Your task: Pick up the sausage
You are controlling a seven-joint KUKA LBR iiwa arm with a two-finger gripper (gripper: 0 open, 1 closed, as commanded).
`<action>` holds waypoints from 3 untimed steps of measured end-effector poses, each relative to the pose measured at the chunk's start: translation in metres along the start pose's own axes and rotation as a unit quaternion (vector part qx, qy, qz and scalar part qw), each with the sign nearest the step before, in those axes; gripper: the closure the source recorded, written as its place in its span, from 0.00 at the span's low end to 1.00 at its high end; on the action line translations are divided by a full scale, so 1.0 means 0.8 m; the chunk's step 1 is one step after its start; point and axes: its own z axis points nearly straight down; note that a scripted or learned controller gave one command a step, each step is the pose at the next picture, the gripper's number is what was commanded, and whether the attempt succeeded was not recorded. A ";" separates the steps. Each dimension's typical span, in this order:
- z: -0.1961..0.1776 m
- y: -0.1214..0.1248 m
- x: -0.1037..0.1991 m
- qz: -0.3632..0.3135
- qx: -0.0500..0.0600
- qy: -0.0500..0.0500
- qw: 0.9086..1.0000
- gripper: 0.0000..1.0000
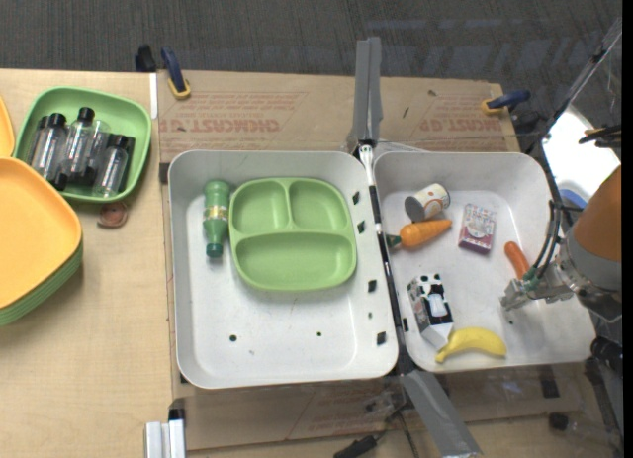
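The sausage is a short orange-red stick lying at a slant near the right wall of the right bin. My gripper hangs just below and slightly right of it, low over the bin floor and close to the sausage's near end. I see nothing held in it. The arm's orange band comes in from the right edge.
The right bin also holds a carrot, a small can, a pink box, a black-and-white carton and a banana. In the left bin lie a green divided plate and a green bottle.
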 end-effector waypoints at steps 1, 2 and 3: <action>-0.001 -0.004 -0.026 -0.109 -0.001 -0.001 0.994 1.00; -0.040 0.084 -0.038 -0.051 -0.001 -0.001 0.999 1.00; -0.142 0.189 0.011 -0.010 -0.001 -0.002 1.000 1.00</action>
